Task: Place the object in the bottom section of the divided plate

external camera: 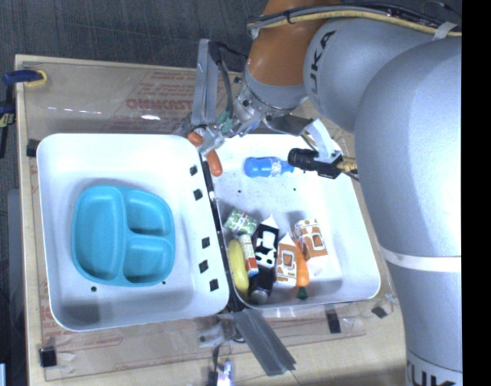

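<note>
Several small goods, a yellow banana-shaped toy [237,265] and a black-and-white carton [265,248] among them, are heaped in the right white bin [354,244], well below the claw [207,139]. The turquoise divided plastic plate [125,233] is seen in the left white bin [60,159], below and left of the claw. A small orange-red oblong piece [215,164], judged the task's object, lies just beneath the claw at the bins' shared wall. Whether the claw is released or clenched cannot be told. The pick is judged in hand; next, a confirmed hold and carriage to the plate are called for.
</note>
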Motion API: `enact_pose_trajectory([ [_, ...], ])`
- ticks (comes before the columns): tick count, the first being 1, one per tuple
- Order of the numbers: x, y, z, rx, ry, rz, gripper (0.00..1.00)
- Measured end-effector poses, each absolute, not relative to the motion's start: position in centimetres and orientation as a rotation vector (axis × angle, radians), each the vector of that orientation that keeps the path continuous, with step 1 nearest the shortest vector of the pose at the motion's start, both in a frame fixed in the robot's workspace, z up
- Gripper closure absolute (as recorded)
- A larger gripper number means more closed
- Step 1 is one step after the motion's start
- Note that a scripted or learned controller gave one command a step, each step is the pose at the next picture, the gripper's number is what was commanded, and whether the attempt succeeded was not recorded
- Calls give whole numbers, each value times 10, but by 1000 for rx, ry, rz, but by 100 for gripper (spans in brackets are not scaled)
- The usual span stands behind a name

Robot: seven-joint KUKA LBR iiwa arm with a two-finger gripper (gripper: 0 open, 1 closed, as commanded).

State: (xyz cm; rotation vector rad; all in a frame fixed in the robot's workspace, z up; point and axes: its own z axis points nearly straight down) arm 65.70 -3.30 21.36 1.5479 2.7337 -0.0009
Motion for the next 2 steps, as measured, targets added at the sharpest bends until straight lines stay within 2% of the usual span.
enact_pose_trajectory([
  [1,649,35,211,1314,2858,-4,100],
  [2,601,98,191,1264,2879,-5,100],
])
